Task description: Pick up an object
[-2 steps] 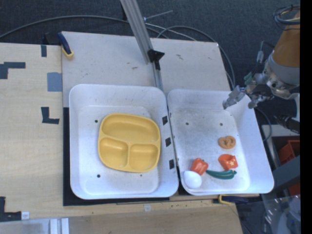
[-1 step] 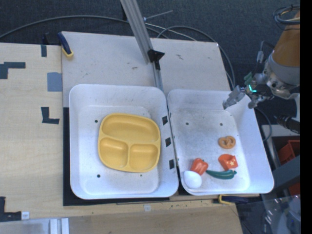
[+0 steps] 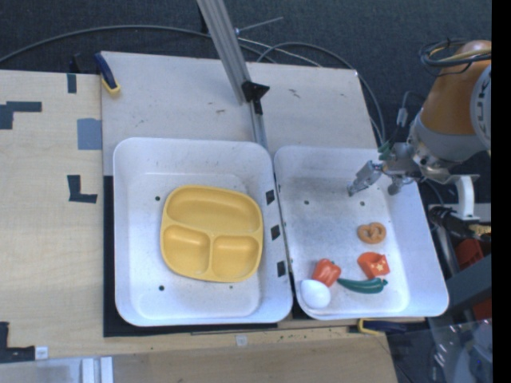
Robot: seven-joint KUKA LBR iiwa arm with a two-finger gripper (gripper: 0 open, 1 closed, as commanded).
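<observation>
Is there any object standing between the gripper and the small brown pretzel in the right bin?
Nothing visible does. The gripper is above the upper part of the right white bin, and the small brown pretzel lies below it in the view, with bare bin floor between. The other toys lie farther down.

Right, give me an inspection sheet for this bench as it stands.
Surface: two white bins side by side, left bin, right bin.
Job's things: in the right bin, a pretzel-shaped piece, orange block, green pepper, red-orange piece and white egg, grouped in its near right part.
Clutter: yellow divided plate in the left bin.
Gripper: gripper over the right bin's far right part, nothing between its fingers.
Cables: thin cables loop behind the bench.
Surroundings: grey pole slanting over the board, dark floor.
</observation>
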